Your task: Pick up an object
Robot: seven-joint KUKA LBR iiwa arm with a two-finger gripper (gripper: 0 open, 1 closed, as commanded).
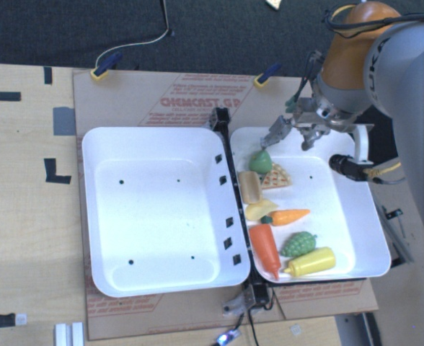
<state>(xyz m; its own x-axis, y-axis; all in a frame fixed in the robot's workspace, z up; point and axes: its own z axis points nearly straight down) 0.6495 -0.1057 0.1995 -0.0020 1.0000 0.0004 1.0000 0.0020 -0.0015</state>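
Small carrot point(290, 216) — tip pointing right

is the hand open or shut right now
Open: the hand hangs over the right bin, its two fingers spread apart with nothing between them.

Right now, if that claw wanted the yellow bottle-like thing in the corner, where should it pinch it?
Probably across the middle of the yellow bottle, coming straight down. It lies on its side, long and narrow, so the fingers could close on its short width. The bin wall runs close along one side and the green bumpy toy touches the other, so room is tight.
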